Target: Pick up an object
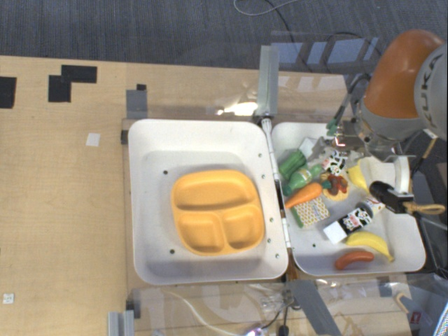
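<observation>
The gripper (334,148) hangs low over the far part of the right bin (414,256), beneath the arm's orange band (399,75); whether it is wide or narrow cannot be told, since the wrist and clutter hide its tips. Nothing can be seen held in it. Just below it in the view lies a small black-and-white spotted toy (337,164), touching or nearly touching a dark red piece (339,185). To its left lie two green vegetables (297,170), with a carrot (304,194) and a green mesh-patterned block (311,211) nearer the camera. To its right sits a yellow piece (358,176). Farther toward the camera lie a black-and-white carton (355,220), a banana (369,243) and a red sausage (353,259). Well to its left, the left bin (147,257) holds an orange divided tray (218,211).
</observation>
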